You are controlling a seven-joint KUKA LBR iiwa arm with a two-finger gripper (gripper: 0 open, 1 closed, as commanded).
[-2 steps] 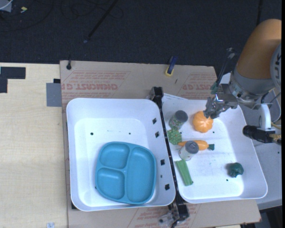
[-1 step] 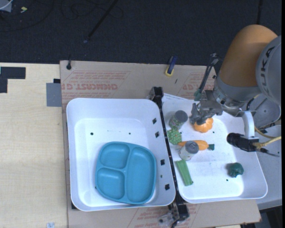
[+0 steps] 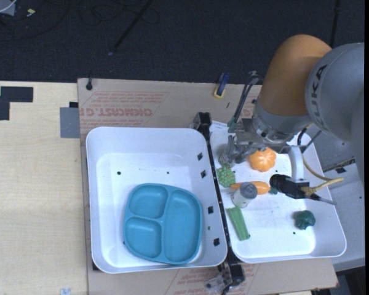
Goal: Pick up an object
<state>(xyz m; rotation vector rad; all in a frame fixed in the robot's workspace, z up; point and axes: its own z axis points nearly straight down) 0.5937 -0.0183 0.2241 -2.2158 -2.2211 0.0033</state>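
Observation:
My gripper hangs low over the far left part of the right bin, under the grey arm with its orange band. Just in front of it lies a small bumpy green piece. An orange pumpkin-like toy sits right beside the gripper, to its right. An orange carrot-like piece and a small pale bottle with a grey cap lie a little nearer the front. I see nothing held in the gripper.
A flat green strip lies near the right bin's front left. A dark green lump rests at its right. The left bin holds a blue divided plate. A black divider separates the bins.

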